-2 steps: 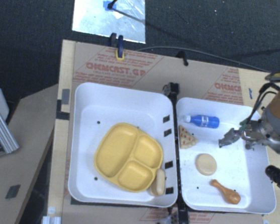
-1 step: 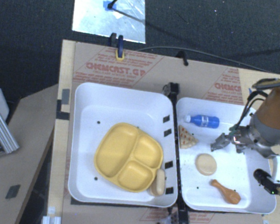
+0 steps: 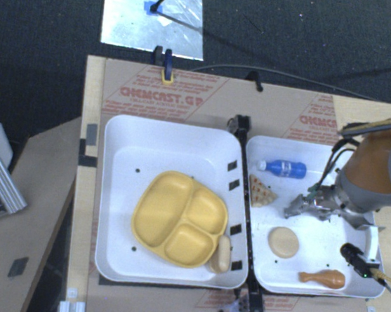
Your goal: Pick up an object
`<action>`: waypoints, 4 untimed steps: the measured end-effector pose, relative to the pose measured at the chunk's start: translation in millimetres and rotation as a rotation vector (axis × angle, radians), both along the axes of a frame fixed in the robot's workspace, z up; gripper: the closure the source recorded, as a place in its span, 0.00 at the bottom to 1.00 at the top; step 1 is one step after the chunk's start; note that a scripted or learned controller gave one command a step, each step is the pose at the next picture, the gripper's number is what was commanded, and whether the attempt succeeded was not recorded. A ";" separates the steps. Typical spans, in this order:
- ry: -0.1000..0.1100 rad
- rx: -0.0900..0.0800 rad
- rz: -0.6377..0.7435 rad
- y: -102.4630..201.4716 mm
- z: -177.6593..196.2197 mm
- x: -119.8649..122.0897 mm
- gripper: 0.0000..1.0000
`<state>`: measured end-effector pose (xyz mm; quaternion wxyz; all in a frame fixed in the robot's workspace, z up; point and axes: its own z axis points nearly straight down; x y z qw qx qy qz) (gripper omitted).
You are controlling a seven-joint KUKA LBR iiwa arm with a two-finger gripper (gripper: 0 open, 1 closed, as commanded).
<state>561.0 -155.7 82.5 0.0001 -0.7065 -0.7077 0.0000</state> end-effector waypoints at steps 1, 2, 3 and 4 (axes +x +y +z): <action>-0.004 -0.001 0.001 -0.5 13.0 1.2 1.00; -0.007 -0.002 0.003 -0.7 61.7 11.9 1.00; -0.007 -0.002 0.000 -5.5 116.6 4.4 1.00; -0.003 0.000 0.002 -5.7 126.1 5.4 1.00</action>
